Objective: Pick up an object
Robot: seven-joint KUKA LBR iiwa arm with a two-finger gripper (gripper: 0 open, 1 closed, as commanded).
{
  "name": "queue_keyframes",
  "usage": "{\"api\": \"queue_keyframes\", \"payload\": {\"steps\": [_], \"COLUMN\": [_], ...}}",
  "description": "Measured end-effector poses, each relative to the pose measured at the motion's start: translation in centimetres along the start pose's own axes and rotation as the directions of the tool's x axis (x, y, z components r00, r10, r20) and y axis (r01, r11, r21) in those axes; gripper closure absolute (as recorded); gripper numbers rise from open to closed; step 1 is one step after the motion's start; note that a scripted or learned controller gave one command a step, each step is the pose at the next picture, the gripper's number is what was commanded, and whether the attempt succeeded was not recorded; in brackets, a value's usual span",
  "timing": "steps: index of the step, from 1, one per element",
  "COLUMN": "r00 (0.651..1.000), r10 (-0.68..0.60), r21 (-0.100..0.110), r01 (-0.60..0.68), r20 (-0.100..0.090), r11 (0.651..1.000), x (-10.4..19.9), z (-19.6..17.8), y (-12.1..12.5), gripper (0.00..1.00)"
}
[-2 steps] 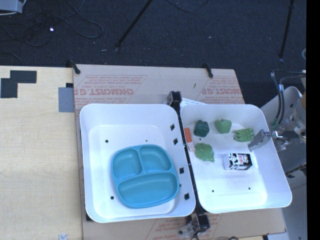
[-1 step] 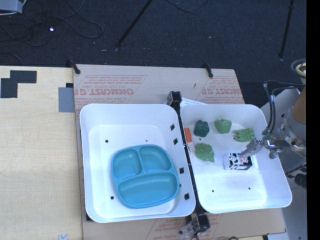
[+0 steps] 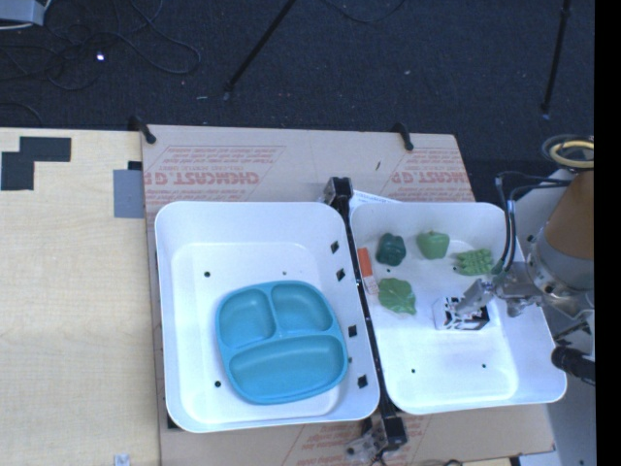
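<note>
Camera view showed the pincer (image 3: pixel 473 306) low in the right bin (image 3: pixel 529 382), beside several green objects (image 3: pixel 396 295) kept there for picking; whether it was apart or together I could not tell, and no object was visibly held

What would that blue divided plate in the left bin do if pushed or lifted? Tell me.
The blue divided plate looks like rigid moulded plastic, so it would probably keep its shape and feel light for its size. It lies flat on the left bin floor, so a push would likely slide it rather than tip it. Its low, smooth rim may be awkward for the gripper to pinch.
</note>
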State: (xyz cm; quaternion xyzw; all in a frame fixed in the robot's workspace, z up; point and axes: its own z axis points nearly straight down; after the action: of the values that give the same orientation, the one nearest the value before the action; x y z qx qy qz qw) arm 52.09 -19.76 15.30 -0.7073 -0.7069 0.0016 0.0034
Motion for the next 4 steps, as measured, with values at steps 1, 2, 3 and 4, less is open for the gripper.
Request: {"api": "queue_keyframes", "payload": {"steps": [1,2,3,4], "r00": [1.0,1.0,1.0,1.0], "r10": [-0.002,0.004,-0.002,-0.002], "r21": [-0.01,-0.028,-0.009,-0.008], "r01": [0.002,-0.003,0.002,0.002], "r20": [-0.006,0.018,0.003,0.003], "r11": [1.0,1.0,1.0,1.0], "x": [-0.1,-1.1,-0.5,-0.6], "z": [4.0,2.3,-2.1,-5.5], "y": [-0.3,-0.1,0.1,0.1], "gripper": [0.0,1.0,1.0,1.0]}}
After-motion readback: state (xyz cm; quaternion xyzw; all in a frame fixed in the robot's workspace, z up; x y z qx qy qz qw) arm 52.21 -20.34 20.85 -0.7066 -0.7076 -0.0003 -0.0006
